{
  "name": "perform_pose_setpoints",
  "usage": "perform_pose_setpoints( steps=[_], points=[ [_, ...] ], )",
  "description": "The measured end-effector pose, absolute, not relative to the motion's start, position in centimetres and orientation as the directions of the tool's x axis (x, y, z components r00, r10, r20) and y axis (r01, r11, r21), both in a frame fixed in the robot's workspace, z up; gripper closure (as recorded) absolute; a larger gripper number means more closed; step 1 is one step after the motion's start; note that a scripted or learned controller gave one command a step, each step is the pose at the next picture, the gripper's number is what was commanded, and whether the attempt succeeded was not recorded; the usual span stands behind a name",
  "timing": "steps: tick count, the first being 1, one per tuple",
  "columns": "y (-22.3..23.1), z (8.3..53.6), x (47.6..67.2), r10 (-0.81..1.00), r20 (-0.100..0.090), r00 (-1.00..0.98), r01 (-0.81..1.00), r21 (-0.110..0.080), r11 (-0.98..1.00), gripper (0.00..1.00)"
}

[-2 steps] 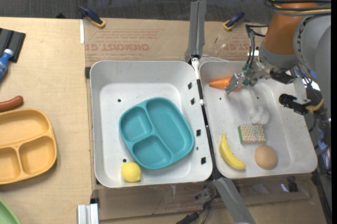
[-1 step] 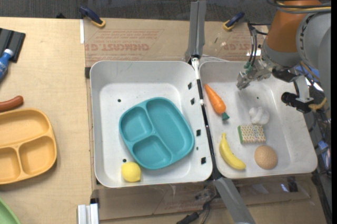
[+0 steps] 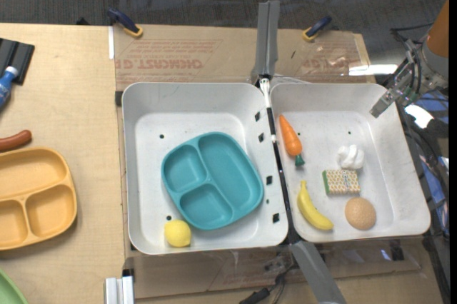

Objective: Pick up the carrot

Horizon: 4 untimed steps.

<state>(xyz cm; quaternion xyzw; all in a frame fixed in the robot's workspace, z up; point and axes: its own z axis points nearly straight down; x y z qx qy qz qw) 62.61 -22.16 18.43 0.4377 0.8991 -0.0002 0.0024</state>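
Lemon [image 3: 178,232] sat beside your teal tray [image 3: 212,180] | carrot [image 3: 289,136] lay along right bin's [image 3: 400,145] left wall | gripper [image 3: 391,97] hovered near far-right rim, finger state: you couldn't tell

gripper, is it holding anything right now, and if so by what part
Nothing is held. The gripper sits at the right bin's far right rim, with nothing between its fingers, well apart from the carrot lying by the bin's left wall.

orange carrot [image 3: 288,134], teal tray [image 3: 211,180], yellow banana [image 3: 312,208]
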Motion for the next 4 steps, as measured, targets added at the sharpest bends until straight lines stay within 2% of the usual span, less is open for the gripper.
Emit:
perform_pose_setpoints(
  steps=[1,2,3,4],
  points=[
    [-22.3,27.0,57.8,0.789,-0.004,-0.615,0.789,0.002,0.615,1.0],
    [-22.2,24.1,59.7,0.377,-0.002,-0.926,0.377,0.001,0.926,1.0],
    [-22.2,23.3,59.2,-0.039,-0.004,-0.999,-0.039,0.001,0.999,1.0],
    [-22.2,25.7,58.4,-0.269,-0.007,-0.963,-0.269,-0.001,0.963,1.0]
  ],
)
